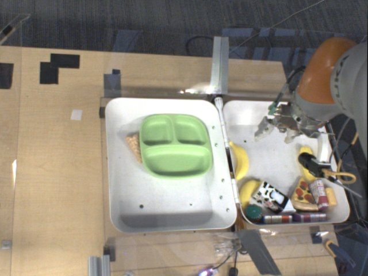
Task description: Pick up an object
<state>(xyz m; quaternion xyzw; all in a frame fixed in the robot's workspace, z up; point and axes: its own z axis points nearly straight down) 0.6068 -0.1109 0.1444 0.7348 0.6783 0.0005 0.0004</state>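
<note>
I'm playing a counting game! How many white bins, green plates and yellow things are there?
White bins: 2, the left bin and the right bin.
Green plates: 1.
Yellow things: 3, all in the right bin.
Total: 6.

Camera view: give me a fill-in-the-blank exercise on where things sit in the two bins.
Between the left bin and the right bin, the plate lies in the ___ one.
The plate has ___ compartments.
The gripper hangs over the ___ bin.
Missing words: left; three; right.
</note>
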